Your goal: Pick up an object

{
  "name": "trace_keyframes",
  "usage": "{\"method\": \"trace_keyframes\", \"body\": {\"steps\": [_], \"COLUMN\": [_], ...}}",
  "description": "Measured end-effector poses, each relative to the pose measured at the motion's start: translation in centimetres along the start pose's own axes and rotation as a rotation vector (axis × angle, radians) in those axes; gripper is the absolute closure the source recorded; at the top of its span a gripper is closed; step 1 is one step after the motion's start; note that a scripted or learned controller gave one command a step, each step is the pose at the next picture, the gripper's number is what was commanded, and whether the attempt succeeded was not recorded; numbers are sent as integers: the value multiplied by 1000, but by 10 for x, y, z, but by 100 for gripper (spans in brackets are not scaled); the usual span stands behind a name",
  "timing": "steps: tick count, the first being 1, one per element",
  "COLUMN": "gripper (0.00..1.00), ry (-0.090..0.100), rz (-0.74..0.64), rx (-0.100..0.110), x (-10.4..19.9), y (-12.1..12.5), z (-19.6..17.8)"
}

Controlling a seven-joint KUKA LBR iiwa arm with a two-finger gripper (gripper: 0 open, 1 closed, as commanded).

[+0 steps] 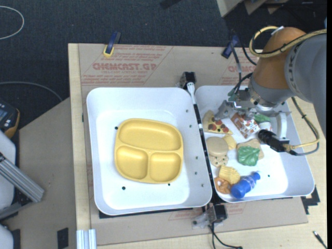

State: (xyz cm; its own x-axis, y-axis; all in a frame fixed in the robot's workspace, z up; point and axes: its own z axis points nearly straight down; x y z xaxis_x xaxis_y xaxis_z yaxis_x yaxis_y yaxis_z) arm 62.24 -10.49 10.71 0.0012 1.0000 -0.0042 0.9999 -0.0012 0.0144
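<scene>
The right bin (290, 176) holds several toy items. A pizza slice (215, 124) lies at its left, with a red and white packet (245, 126) beside it. Further forward are a beige round piece (218, 146), a green leafy piece (249, 155), a yellow-orange piece (228, 174) and a blue bottle (244, 186). My gripper (241, 112) hangs low over the back of this bin, just above the red and white packet and right of the pizza slice. The wrist hides its tips.
The left bin (104, 108) carries a yellow divided plate (149, 150). A black clamp (188, 79) sits at the back between the bins. The orange-banded arm (277, 61) reaches in from the right over the right bin's far corner. A cable (303, 148) loops over its right side.
</scene>
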Motion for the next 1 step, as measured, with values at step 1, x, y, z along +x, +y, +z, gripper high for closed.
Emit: {"method": "trace_keyframes", "body": {"steps": [1], "gripper": [100], "ry": [-7], "rz": [1], "rx": [-9], "x": [-3], "y": [2], "z": [-12]}}
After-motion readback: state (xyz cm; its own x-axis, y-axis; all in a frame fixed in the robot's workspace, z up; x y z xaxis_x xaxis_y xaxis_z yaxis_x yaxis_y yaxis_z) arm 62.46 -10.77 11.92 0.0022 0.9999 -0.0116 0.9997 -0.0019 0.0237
